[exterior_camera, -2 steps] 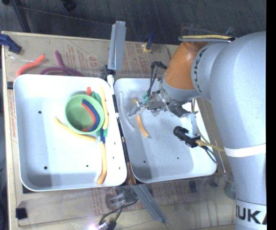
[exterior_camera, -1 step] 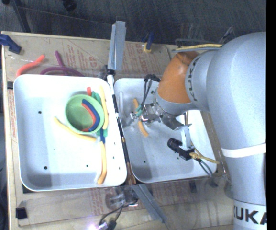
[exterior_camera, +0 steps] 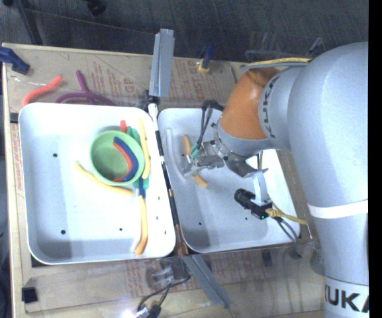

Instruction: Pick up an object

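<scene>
Right bin [exterior_camera: 224, 234], upper left part: a small orange stick-like piece [exterior_camera: 186, 144] lies near the bin's left wall, and a second orange bit [exterior_camera: 202, 182] sits just below and to the right of it on the white floor. A pale, clear curved item [exterior_camera: 172, 146] lies along the left wall beside them — too faint to identify.

The gripper [exterior_camera: 196, 163] is low over this same spot, its metal tip between the two orange pieces. Whether it is clenched or released cannot be told; the tip is small and blurred against the white. Nothing can be seen grasped in it.

The arm [exterior_camera: 323, 131] enters from the right and covers much of the right bin's upper right — grey body, orange band [exterior_camera: 247, 108] above the wrist. A black fitting with a yellow cable [exterior_camera: 257, 205] hangs below the wrist over the bin floor.

Left bin [exterior_camera: 51, 197]: a green bowl [exterior_camera: 114, 158] sits in the upper middle, with red and blue curved pieces [exterior_camera: 128, 152] resting in it. Long yellow strips [exterior_camera: 142, 227] run under and beside the bowl, one reaching down to the bin's lower right corner. A teal piece [exterior_camera: 140, 185] lies at the bowl's right edge.

On the bench [exterior_camera: 98, 65] above the left bin: an orange-red curved tool [exterior_camera: 42, 90] and a purple loop [exterior_camera: 85, 97].
</scene>
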You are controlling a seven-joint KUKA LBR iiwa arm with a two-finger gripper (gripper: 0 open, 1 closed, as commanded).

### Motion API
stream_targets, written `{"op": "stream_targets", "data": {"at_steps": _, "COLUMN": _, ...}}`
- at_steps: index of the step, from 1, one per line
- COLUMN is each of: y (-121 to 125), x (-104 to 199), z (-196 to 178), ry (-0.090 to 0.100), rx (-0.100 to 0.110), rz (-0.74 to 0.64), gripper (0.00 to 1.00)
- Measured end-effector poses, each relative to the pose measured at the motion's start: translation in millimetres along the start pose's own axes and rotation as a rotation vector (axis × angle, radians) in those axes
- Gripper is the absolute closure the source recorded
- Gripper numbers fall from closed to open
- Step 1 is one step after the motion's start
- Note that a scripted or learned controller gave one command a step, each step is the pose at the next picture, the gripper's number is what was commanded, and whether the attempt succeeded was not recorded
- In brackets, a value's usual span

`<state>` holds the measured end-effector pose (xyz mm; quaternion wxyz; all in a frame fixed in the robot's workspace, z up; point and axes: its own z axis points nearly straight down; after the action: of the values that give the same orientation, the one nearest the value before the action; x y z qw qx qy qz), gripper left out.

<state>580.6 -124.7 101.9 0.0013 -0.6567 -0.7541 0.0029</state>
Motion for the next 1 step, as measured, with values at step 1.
{"op": "stream_targets", "data": {"at_steps": 1, "y": -0.1, "x": -0.2, "z": 0.0, "ry": -0.001, "rx": 0.0, "rz": -0.001, "gripper": 0.0}}
